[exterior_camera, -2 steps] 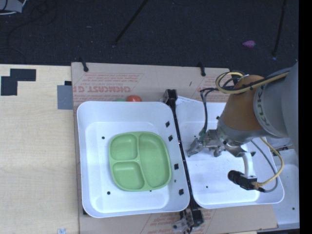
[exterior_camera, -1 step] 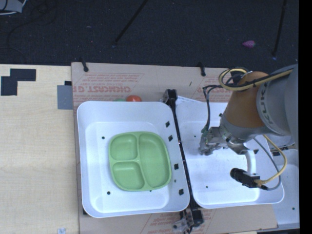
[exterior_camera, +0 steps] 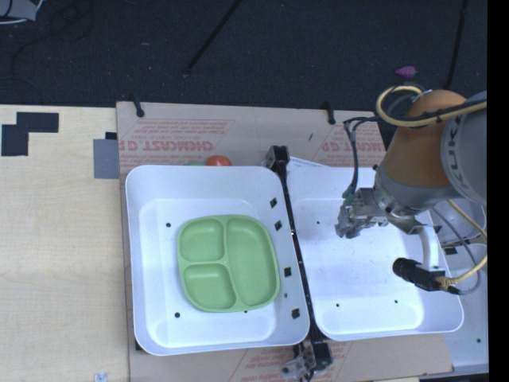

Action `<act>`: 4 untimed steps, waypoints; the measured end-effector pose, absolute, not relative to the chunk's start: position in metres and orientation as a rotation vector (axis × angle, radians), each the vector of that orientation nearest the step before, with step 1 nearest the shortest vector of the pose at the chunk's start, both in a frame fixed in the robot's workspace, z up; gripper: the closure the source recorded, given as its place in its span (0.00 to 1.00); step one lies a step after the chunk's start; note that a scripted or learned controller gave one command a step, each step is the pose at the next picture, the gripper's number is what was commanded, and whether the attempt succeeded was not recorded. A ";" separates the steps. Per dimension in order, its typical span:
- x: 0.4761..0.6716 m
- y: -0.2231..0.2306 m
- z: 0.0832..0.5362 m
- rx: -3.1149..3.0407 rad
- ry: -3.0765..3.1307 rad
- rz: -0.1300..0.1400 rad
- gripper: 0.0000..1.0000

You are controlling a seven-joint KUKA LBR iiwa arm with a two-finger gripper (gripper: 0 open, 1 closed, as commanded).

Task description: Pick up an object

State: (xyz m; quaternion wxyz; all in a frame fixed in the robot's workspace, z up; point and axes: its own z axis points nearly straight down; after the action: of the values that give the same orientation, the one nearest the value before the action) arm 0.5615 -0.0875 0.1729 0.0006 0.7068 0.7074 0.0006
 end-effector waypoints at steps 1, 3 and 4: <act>0.558 -0.096 0.233 2.220 2.219 0.003 1.00; 0.561 -0.044 0.239 2.221 2.229 -0.002 1.00; 0.585 0.009 0.240 2.217 2.229 0.000 1.00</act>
State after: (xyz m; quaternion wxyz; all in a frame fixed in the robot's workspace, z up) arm 0.5848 0.0093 0.2403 -0.0011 0.7053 0.7089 0.0001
